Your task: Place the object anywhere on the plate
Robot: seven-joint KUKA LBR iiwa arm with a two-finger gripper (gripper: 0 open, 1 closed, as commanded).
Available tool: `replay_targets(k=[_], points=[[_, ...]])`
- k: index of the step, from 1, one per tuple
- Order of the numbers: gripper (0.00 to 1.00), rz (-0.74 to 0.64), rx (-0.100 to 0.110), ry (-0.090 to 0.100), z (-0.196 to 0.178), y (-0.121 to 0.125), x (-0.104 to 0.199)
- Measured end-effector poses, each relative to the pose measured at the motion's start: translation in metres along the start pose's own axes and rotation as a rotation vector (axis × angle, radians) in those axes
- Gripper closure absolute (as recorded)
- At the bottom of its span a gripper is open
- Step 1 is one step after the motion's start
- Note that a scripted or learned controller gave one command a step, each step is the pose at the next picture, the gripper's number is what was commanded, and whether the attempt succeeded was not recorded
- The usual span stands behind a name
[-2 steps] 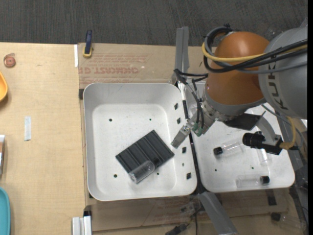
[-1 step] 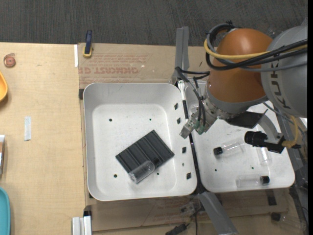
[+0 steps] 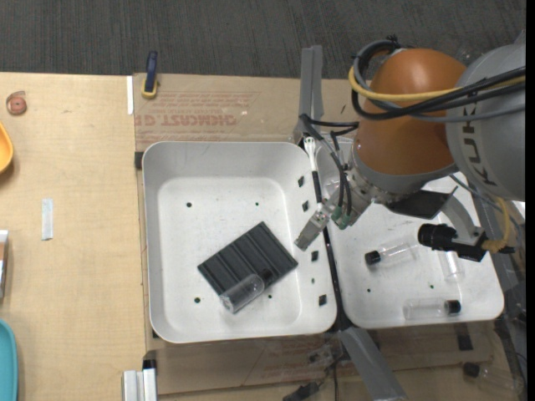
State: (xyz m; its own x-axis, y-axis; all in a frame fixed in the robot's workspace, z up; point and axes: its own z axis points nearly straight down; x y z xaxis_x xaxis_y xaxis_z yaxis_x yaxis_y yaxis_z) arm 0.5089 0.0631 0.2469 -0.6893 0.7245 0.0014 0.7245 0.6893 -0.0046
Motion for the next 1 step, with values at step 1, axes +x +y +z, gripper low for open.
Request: replay_targets(k=[1], points=[[1.00,0.004,0.001,0.000,-0.0082,-0.0006,-0.0016]])
